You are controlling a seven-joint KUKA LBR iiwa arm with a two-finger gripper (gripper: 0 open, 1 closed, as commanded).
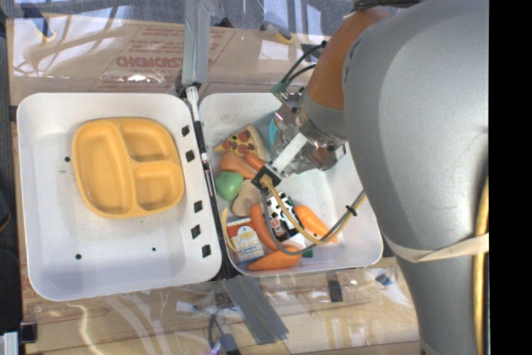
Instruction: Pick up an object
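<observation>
Arm low over the crowded right bin, pincer among the toys

The right bin [366,249] is packed along its 9 o'clock wall with toy food: pizza slice [241,140], green ball [229,184], carton [244,239], carrot [312,220]; bare floor lies only toward 3 o'clock, under the arm [416,137]. The pincer [270,183] points toward 8 o'clock, just above the pile; whether it grips anything I cannot tell. The left bin [41,179] carries a yellow tray [125,166] with open margins all round

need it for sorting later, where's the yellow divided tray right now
The yellow divided tray lies flat in the left bin, toward its upper middle, across the divider from the pile of toy food in the right bin.
</observation>
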